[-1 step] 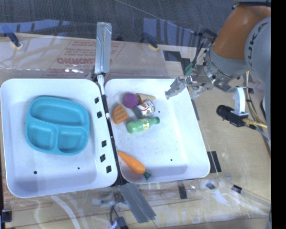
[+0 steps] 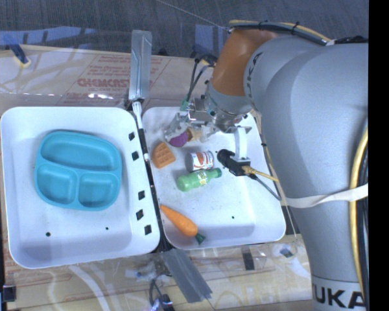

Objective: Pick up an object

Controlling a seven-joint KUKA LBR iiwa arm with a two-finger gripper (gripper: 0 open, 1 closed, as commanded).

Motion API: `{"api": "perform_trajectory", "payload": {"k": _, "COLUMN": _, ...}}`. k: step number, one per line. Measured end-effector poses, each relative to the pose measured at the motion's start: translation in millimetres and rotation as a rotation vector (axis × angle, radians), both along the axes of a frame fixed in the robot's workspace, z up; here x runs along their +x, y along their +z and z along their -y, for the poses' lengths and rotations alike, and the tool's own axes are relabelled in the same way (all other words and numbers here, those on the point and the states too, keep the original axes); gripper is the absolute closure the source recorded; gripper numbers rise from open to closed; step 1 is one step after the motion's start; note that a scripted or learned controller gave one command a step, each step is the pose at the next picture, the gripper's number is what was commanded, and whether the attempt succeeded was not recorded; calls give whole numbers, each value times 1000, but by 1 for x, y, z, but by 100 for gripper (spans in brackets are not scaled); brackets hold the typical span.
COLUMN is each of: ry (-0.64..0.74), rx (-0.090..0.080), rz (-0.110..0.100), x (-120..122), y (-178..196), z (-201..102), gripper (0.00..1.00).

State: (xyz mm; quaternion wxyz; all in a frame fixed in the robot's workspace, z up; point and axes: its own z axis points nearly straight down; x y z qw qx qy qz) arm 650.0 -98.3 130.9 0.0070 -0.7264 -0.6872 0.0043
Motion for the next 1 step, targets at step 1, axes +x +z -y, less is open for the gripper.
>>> {"api": "perform_trajectory", "payload": {"k": 1, "ry": 97, "rx": -1, "rz": 17, "x": 5, "y": -34, "z": 9, "gripper": 0}}
